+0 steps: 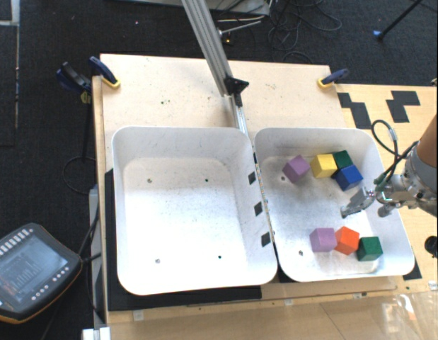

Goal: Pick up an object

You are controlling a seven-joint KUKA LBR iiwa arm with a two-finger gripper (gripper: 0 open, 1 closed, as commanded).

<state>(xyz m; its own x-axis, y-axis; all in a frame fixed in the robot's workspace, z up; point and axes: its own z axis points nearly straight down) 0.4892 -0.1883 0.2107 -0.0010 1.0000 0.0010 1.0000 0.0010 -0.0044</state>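
I see the fingers point(354, 205) parted, gripping nothing, over the right bin point(303, 142). Nearest target: orange cube point(348, 239), just below them toward the bin's near rim.

Gripper point(357, 204) sits over the right bin point(289, 144), reaching in from the right edge; finger state not resolvable. Just below it: orange cube point(348, 239), with a purple cube point(323, 239) to that one's left and a green cube point(369, 248) to its right. Above the gripper: blue cube point(348, 176), dark green cube point(342, 159), yellow cube point(323, 165). Up and left: second purple cube point(296, 168). Left bin point(134, 147) lies well to the gripper's left.
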